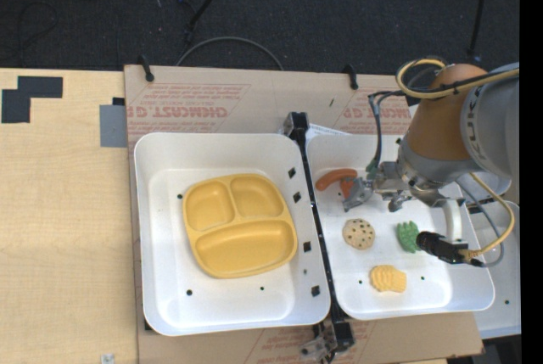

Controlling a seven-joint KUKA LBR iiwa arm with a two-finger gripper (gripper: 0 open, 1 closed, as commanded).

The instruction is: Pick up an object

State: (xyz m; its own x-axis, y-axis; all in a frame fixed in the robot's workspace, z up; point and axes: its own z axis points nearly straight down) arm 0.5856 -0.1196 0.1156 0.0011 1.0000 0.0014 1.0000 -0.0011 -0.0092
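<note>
The right bin (475,290) holds an orange-red sausage (336,178) at its upper left, a round chocolate-chip cookie (359,233) in the middle, a small green piece (408,236) to the cookie's right and a yellow ridged piece (388,278) near the front. My gripper (375,200) hangs over the bin's upper middle, just right of the sausage and above the cookie. Its fingers (353,198) are spread open with nothing between them.
In the left bin (161,184) lies a yellow divided plate (239,224). A black divider (310,218) with clips runs between the two bins. Cardboard lies under both bins, and the arm's grey and orange wrist (445,129) covers the right bin's far right corner.
</note>
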